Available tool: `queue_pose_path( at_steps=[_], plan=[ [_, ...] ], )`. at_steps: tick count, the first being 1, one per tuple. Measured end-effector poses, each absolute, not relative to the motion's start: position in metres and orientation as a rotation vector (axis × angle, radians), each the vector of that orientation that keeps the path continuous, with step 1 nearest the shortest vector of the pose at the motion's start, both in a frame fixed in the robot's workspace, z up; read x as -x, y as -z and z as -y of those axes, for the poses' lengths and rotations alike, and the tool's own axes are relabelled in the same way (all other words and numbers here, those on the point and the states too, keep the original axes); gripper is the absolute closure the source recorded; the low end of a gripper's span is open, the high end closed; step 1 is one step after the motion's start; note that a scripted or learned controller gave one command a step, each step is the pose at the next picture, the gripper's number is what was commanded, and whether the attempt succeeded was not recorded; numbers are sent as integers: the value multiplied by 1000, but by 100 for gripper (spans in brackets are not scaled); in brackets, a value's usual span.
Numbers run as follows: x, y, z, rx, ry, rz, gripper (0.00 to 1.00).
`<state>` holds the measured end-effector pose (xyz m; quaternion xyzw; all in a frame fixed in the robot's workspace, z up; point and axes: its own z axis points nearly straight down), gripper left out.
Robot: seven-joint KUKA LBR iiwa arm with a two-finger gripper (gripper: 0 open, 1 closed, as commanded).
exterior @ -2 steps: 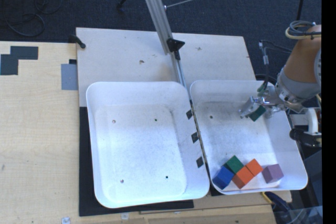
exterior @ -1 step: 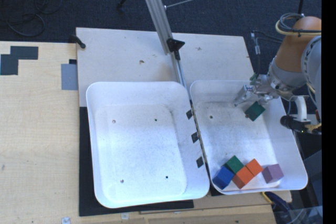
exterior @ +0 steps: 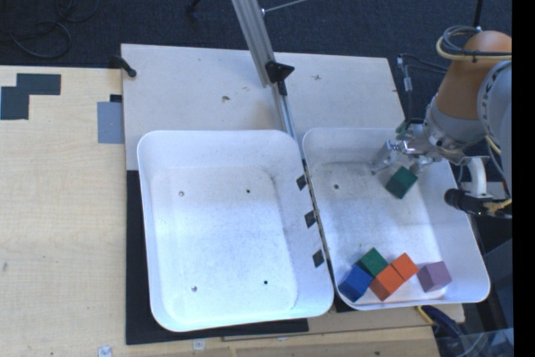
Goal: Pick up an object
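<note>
The desk (exterior: 192, 88) spreads pale beneath me, carrying two shallow white bins side by side. The left bin (exterior: 159, 171) is the bigger patch in view; the right bin (exterior: 322, 148) sits tight against it, with a row of small dark clips (exterior: 310, 218) along the seam where they meet. A long grey metal rail (exterior: 251, 21) slants down from the top toward that seam.

My arm (exterior: 468, 96) comes in from the right, grey with its orange band, bending over the far right part of the right bin. My hand (exterior: 405, 151) hangs there at its tip, and a dark green block (exterior: 402, 181) sits tilted just under it, touching or nearly touching the fingertips; whether my fingers are clamped on it or merely above it I cannot tell.

Near the front edge of the right bin lies a tight cluster: a blue block (exterior: 355, 281), a green block (exterior: 374, 261), two orange blocks (exterior: 393, 275) and, just beside them, a purple block (exterior: 433, 275)
</note>
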<state>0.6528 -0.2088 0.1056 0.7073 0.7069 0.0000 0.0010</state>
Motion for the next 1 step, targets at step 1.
queue_pose_path(
  at_steps=[1],
  plan=[
    [-632,-90,207,-2224,5,-2225,0]
  ],
)
